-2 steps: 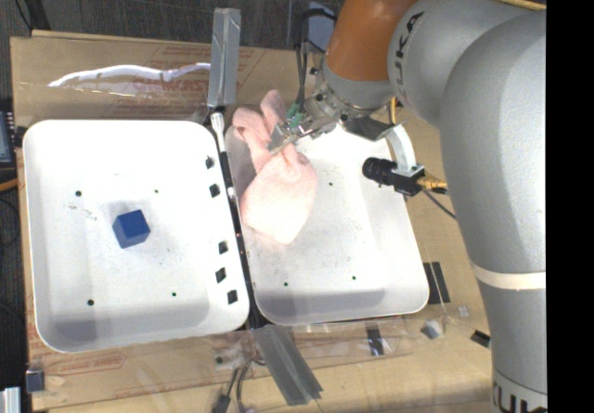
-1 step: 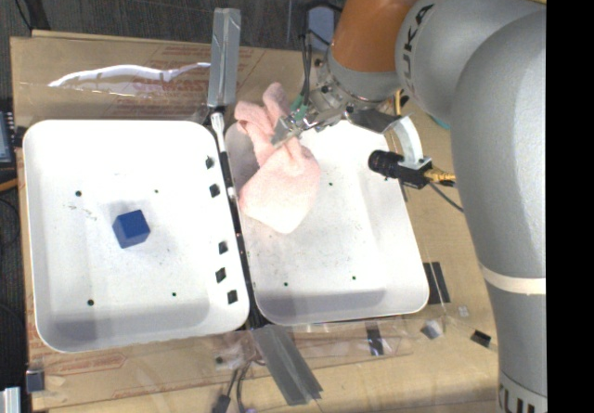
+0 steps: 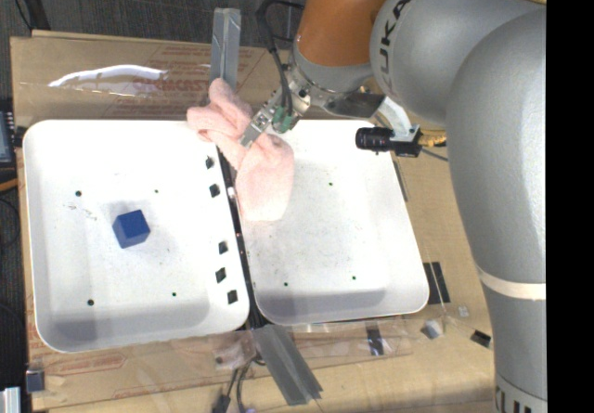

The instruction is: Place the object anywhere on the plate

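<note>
A small blue cube is sitting in the left white bin. The limp pink cloth is draping over the divider, risking snagging there. The gripper is pinching it, fingers nearly closed around a fold, the rest trailing below into the right white bin.

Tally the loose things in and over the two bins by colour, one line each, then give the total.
Blue: 1, the blue cube in the left bin.
Pink: 1, the pink cloth draped over the divide between the bins, by the gripper.
Total: 2
</note>
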Action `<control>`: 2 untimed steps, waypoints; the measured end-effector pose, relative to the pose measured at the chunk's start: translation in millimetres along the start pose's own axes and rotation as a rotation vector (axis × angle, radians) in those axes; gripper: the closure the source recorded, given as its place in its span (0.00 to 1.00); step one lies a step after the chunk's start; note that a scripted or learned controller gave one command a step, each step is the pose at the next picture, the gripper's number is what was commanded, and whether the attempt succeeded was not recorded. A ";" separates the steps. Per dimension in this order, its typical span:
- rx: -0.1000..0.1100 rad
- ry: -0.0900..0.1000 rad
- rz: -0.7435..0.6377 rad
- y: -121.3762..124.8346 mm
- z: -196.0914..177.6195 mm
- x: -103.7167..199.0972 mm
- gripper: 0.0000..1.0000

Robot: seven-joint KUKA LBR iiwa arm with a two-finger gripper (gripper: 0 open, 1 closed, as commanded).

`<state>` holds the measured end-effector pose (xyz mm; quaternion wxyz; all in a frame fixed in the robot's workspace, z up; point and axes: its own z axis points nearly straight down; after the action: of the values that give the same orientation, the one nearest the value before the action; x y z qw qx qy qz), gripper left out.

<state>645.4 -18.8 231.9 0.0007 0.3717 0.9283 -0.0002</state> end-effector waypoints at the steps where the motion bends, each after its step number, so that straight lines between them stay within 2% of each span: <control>1: 0.003 0.005 -0.405 27.3 7.2 39.6 1.00; 2: -0.001 0.000 -0.766 64.8 13.5 71.1 1.00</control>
<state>638.6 77.1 218.3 0.0006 -0.0020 1.0000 -0.0002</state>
